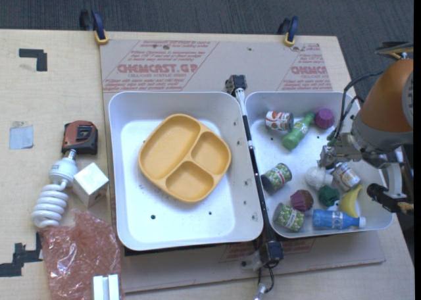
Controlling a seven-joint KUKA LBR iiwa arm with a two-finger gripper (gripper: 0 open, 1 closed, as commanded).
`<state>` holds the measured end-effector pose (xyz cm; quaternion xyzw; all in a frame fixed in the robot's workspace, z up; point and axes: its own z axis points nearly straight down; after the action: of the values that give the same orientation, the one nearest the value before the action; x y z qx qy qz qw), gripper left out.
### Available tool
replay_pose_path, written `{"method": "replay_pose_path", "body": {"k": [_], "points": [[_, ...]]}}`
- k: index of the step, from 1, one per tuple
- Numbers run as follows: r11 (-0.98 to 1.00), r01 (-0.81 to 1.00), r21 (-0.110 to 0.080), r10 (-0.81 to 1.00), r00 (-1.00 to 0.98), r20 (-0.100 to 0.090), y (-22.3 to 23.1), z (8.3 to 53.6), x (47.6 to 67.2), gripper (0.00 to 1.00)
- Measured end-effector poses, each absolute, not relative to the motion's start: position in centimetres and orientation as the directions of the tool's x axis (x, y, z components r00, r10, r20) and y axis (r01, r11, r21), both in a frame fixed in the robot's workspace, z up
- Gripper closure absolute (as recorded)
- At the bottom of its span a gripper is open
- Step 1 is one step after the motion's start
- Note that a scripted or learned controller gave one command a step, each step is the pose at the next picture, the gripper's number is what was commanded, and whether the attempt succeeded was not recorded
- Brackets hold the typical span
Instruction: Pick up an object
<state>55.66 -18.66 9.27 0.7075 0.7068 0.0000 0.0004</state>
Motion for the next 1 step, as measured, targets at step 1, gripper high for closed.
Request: {"method": "replay_pose_path", "body": {"k": [1], "points": [[-0.001,1.000,0.001,1.000,0.001,0.000,-19.35,9.26,49.68,0.00]]}}
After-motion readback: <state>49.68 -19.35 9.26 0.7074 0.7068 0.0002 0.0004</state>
